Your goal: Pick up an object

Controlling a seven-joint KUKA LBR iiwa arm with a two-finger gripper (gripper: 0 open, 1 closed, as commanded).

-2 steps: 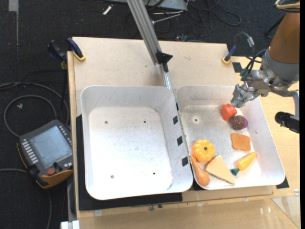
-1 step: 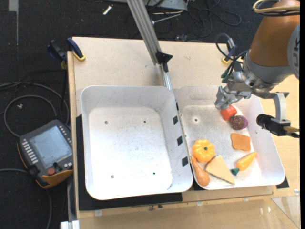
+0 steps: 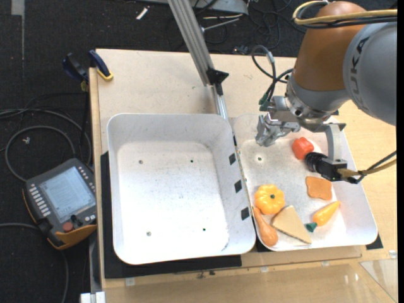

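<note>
Arm (image 3: 344, 49) in from the right, elbow high, wrist bent down and leftward over the far-left corner of the right bin (image 3: 281, 169). Gripper (image 3: 266, 137) low above the bin floor, apart from all contents, with the red round piece (image 3: 303, 147) just to its right. Jaw state: cannot tell (parts overlapping from this angle).

Candidates for pick-up all in the right bin, six counted:
- one red round piece, far side;
- one pumpkin (image 3: 270, 199), mid-bin, near the left wall;
- one flat orange slab (image 3: 319, 187), right of the pumpkin;
- one carrot (image 3: 326, 213), long axis slanted, green top toward the near left, tip toward the far right;
- one tan wedge (image 3: 291, 225), point toward the pumpkin;
- one long orange-brown root (image 3: 266, 230), possibly a sweet potato, long axis running near to far along the left wall, touching the wedge.

Bins: two, with the left bin (image 3: 170, 182) alongside.
</note>
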